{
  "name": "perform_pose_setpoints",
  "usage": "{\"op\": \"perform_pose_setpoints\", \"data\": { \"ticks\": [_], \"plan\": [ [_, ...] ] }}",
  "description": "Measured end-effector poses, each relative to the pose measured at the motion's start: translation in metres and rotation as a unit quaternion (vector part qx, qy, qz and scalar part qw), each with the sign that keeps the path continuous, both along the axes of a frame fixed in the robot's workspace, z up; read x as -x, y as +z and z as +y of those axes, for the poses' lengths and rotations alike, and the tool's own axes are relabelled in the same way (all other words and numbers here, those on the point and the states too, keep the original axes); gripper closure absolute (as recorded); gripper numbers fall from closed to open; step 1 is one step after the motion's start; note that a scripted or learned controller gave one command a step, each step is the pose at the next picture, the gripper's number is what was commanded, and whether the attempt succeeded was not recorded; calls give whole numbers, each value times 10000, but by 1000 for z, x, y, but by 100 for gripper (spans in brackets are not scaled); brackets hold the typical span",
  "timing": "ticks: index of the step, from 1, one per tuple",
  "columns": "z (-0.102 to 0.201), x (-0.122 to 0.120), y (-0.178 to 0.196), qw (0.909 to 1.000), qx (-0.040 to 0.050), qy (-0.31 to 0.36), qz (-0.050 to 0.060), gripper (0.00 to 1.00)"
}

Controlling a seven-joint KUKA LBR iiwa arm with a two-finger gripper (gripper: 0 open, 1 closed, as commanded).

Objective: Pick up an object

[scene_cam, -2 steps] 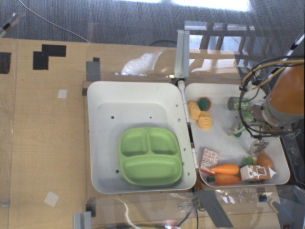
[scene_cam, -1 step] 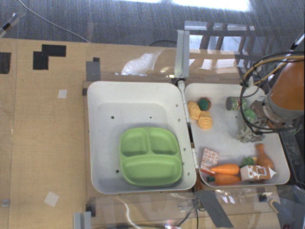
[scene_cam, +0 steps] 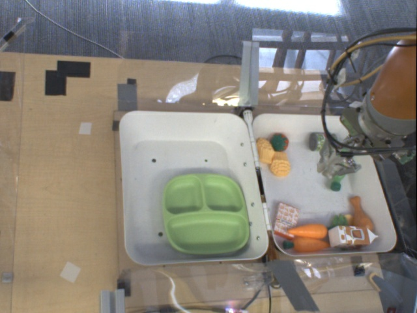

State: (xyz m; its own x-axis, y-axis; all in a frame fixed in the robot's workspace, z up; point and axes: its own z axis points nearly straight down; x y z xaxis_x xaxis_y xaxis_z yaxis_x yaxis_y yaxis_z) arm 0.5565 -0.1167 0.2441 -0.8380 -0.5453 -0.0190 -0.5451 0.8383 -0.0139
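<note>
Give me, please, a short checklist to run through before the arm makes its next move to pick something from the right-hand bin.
1. Gripper over the right bin: ok.
2. Something between its fingers: cannot tell.
3. Small green piece just below the gripper, apart from other items: ok.
4. Carrots and carton crowded at the near wall: not ok for an easy grasp.
5. Green plate in the left bin, out of the way: ok.

Single fixed camera above bench [scene_cam: 58,175], slanted down over both bins [scene_cam: 137,175].
</note>
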Motion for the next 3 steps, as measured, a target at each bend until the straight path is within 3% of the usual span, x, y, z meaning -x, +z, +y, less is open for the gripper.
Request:
{"op": "perform_pose_setpoints", "data": {
  "ticks": [1,3],
  "plan": [
    [77,-43,53,9979,-35,-650,43,100],
    [76,-47,78,9978,-44,-659,-61,100]
  ]
}}
